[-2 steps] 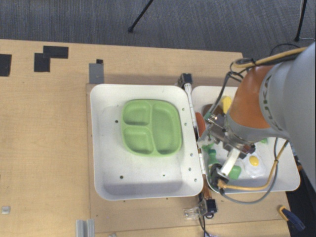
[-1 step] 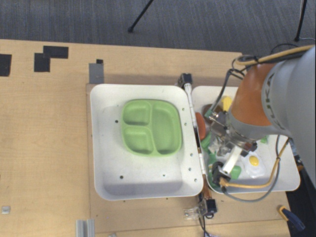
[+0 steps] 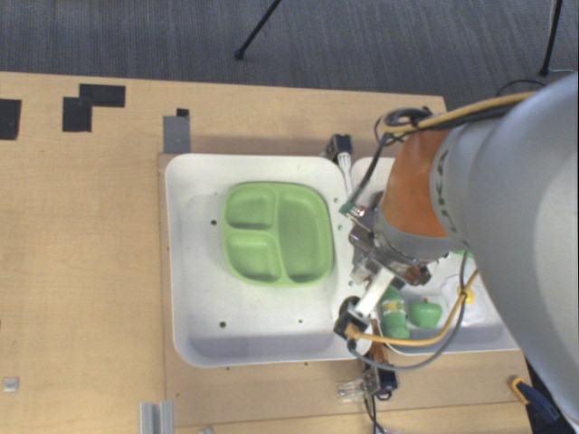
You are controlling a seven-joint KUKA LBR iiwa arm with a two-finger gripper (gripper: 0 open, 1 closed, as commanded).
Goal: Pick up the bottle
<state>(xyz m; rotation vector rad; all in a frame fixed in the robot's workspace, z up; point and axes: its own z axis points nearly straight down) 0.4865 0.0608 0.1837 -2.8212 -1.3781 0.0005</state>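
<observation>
Here's the grey arm with the orange band (image 3: 425, 197), reaching in from 3 o'clock and hanging over the right-hand shallow white plastic bin (image 3: 472, 333), covering most of it. The two-finger gripper (image 3: 396, 280) is down low at the bin's 7 o'clock side. It's tucked under the wrist, so I cannot tell whether it is open or closed. Just at its 6 o'clock lies a small green plastic bottle with a pale patch (image 3: 394, 319), or what looks like the bottle. Beside that, at 3 o'clock, is a rounded green plastic piece (image 3: 425, 313). In the left shallow white plastic bin (image 3: 181, 242), a light green three-compartment plastic plate (image 3: 276, 233) sits flat, a touch toward 1 o'clock of centre. Both bins rest on the tan wooden bench (image 3: 81, 287).
</observation>
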